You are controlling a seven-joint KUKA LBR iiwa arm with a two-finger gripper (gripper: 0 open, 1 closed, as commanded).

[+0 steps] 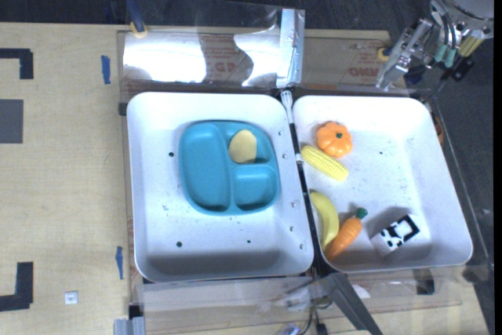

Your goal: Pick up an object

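The right bin (408,169) holds an orange pumpkin (335,139), a yellow corn cob (325,163), a banana (325,216), an orange carrot (345,235) and a white block with black marks (394,234). In the left bin (157,192) lies a blue divided plate (216,169) with a pale yellow lemon-like fruit (244,145) in its upper right compartment. My gripper (400,63) hangs beyond the right bin's far edge, above its upper right corner, apart from every object, with nothing between its fingers.
A shiny clear panel (208,51) stands behind the left bin. The wooden bench (55,192) spreads to the left with black markers on it. Bare white floor lies in the middle and upper right of the right bin.
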